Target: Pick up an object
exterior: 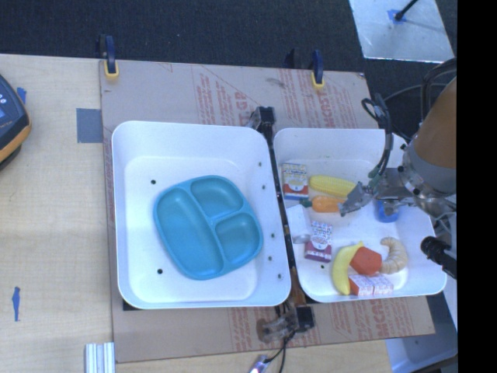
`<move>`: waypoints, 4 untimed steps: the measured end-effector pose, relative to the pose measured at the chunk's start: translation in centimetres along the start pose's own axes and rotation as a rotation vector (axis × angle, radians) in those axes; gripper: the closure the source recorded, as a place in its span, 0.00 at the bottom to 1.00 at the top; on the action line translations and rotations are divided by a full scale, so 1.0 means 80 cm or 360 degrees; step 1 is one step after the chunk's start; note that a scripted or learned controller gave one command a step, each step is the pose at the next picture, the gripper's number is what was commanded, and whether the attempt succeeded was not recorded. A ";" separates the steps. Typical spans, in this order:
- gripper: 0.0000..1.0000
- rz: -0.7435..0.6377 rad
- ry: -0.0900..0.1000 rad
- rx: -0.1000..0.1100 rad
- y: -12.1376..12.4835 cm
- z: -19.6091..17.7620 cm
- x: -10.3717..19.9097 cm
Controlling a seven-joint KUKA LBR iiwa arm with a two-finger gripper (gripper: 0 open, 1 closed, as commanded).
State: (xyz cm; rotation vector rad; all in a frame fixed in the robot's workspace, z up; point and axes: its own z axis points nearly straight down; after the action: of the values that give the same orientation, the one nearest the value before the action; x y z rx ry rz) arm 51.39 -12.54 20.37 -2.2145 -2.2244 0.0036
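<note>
Banana (pixel 341 269) and red block (pixel 366 261) below the hand (pixel 353 199), untouched. Hand low beside corn (pixel 331 185) and carrot (pixel 326 203); grip unclear. Nothing lifted yet; picking left.

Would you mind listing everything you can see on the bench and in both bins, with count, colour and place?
bins: 2, white, side by side on the bench
divided plate: 1, blue, in the left bin
corn cob: 1, yellow, upper middle of the right bin
carrot: 1, orange, just below the corn cob
small packets: 2, white and red, left part of the right bin
banana: 1, yellow, lower right bin
red block: 1, red, beside the banana
shrimp: 1, pale, right of the red block
clamps: 2, blue and yellow, top edge of the board
gripper: 1, grey, over the right bin near the carrot
</note>
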 end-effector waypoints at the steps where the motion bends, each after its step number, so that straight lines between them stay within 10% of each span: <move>1: 0.00 -0.0002 -0.0002 0.0002 0.052 0.141 0.007; 3: 0.00 0.0000 0.0000 -0.0002 0.147 0.139 0.041; 4: 1.00 -0.0003 -0.0001 0.0001 0.147 0.126 0.040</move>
State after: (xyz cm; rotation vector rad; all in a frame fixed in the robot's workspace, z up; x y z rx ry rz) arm 63.13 -9.28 10.24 -2.2120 -2.2267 0.0049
